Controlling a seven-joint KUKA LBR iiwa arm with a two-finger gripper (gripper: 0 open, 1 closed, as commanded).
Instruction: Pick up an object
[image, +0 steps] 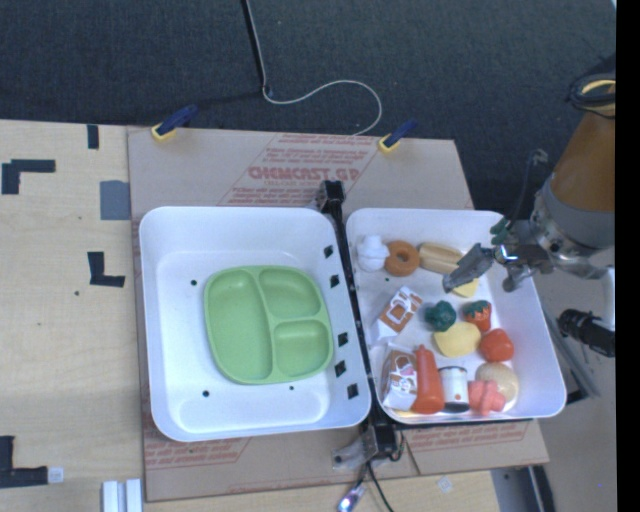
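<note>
The right bin holds several toy foods. Along its back lie a white bulb, a brown donut and a tan bread roll. Lower down are a small carton, a green broccoli piece, a yellow lemon, a red tomato, an orange carrot and a peach. My gripper hangs over the bin's back right part, just right of the bread roll. Its fingers are spread open with nothing between them.
The left bin carries a green divided plate. A black divider joins the two bins. A brown cardboard sheet lies under both, and a white cable loops behind it.
</note>
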